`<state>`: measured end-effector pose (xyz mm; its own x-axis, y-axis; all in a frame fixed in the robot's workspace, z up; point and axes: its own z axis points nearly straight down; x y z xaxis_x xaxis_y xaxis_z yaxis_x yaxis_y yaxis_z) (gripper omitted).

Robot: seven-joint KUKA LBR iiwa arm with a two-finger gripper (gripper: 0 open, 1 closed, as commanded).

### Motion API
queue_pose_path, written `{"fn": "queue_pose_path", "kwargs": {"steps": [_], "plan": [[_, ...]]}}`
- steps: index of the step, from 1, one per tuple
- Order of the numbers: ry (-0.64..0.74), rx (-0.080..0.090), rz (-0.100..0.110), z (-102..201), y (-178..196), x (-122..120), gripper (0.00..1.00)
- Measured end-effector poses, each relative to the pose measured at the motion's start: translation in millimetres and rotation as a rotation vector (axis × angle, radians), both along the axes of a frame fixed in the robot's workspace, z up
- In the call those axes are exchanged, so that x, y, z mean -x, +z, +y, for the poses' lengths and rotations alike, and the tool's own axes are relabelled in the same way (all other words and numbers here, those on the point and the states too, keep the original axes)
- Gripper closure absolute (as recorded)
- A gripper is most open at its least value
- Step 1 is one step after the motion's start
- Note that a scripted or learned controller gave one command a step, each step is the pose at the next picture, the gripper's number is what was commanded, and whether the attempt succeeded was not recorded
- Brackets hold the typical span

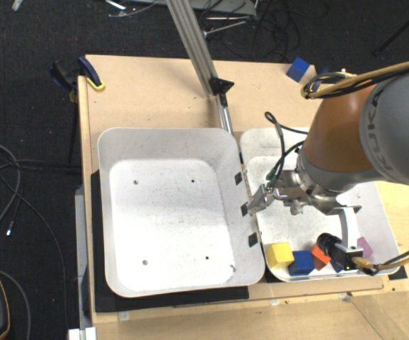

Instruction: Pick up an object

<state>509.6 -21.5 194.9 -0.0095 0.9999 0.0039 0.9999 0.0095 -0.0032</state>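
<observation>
Grey hand (287, 195) | over right bin (261, 144) (opening hidden)

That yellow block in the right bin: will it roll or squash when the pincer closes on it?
The yellow block looks cube-shaped with flat faces, so it probably slides rather than rolls. It seems rigid. The blue block sits tight beside it, so it may get nudged too.

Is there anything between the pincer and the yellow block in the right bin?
Nothing visible stands between them. The pincer sits above bare bin floor, and the yellow block lies just below it in the camera view, beside a blue block.
</observation>
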Motion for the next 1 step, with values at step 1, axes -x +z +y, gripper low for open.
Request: {"fn": "queue_pose_path", "kwargs": {"steps": [1], "plan": [[-0.001, 0.001, -0.001, 55.9, -0.1, 10.5, 0.0]]}}
